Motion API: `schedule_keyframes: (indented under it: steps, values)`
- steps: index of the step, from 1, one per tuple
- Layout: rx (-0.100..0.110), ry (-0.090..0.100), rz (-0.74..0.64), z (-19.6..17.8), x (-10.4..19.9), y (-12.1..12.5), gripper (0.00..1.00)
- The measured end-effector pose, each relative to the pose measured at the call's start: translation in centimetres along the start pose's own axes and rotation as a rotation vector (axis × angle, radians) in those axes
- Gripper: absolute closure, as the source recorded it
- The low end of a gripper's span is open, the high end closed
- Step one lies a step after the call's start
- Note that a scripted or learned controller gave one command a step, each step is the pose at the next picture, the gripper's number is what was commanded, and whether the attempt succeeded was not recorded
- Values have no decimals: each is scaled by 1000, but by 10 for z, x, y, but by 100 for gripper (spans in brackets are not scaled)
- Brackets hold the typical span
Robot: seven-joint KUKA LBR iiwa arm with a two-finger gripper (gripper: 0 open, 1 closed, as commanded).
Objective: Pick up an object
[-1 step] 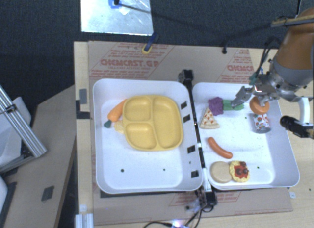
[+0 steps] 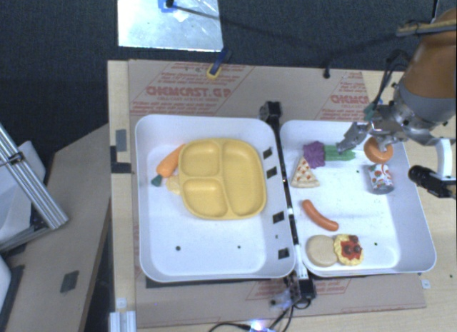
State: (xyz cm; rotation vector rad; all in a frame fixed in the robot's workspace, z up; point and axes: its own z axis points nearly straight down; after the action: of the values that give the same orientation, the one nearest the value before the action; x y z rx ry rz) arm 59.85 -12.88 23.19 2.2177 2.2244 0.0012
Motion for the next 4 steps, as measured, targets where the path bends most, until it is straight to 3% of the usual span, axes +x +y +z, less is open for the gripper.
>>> schedule_keyframes:
  steps: [2, 3, 4]
  values:
    - [4, 0, 2, 91, 0, 2, 0]
    - [-4, 0, 3, 138, 0, 4, 0]
    - [-9, -1, 2, 127, 0, 5, 100]
